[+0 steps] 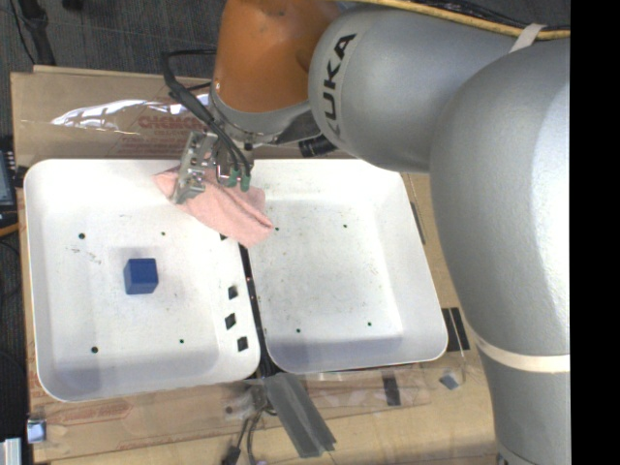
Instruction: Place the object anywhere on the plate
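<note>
the pink plate [235, 215] is hanging tilted above the seam between the two bins, its long axis running from upper left down to lower right, with the lower end pointing toward the right bin [339, 269]. the gripper [208, 174] is sitting at the plate's upper left end, and its fingers look to be closing on that edge, though the contact itself is hard to make out. the blue cube [141, 275] is resting flat on the floor of the left bin [58, 260], well apart from the plate and the gripper, with open white floor lying all around it. the grey arm [436, 95] is reaching in from the right over the right bin's far corner. both bins are sitting side by side on a brown cardboard-covered bench [97, 114], with dark floor beyond
</note>
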Controlling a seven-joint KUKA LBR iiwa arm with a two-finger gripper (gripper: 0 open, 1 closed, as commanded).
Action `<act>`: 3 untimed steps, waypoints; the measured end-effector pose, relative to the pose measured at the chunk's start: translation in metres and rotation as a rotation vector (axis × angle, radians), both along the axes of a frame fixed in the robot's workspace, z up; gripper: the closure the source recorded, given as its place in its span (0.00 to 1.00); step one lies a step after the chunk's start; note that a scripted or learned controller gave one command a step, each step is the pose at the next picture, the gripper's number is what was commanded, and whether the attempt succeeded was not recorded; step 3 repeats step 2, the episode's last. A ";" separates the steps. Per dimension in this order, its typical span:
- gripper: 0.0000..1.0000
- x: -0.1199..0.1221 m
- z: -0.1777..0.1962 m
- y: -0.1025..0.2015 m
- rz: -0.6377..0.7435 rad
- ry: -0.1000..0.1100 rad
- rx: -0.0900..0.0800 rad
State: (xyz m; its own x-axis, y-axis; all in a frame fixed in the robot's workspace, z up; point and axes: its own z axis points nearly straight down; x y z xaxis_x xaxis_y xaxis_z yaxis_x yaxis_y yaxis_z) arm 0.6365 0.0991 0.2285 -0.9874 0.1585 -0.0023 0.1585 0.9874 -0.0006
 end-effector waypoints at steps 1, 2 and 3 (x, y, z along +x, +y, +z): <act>1.00 0.010 0.004 0.043 0.160 0.000 0.000; 0.00 0.010 0.004 0.043 0.160 -0.001 0.000; 0.00 0.010 0.004 0.043 0.160 -0.001 0.000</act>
